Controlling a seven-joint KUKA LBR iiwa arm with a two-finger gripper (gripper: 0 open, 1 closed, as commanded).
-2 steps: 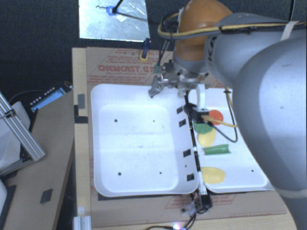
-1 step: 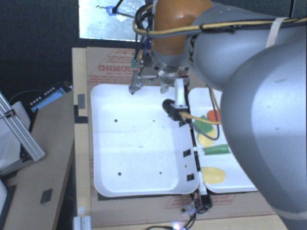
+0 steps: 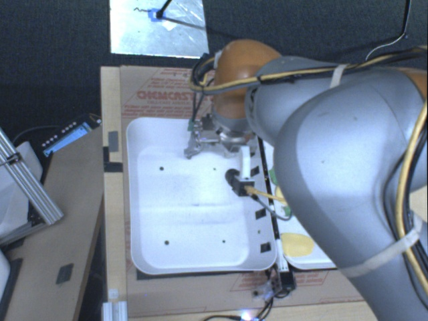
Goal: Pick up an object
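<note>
Yellow object (image 3: 297, 245) half behind arm (image 3: 334, 179)

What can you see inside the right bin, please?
A yellow object and something green lie in the right bin; the arm covers the rest.

arm (image 3: 334, 152) over bins | hand (image 3: 200, 142) in left bin (image 3: 154, 246) | yellow object (image 3: 297, 245) right

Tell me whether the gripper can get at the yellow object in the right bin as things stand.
Probably yes, after moving. The gripper sits over the left bin's far edge, while the yellow object lies exposed in the right bin, though the arm's own bulk overhangs that bin.
</note>
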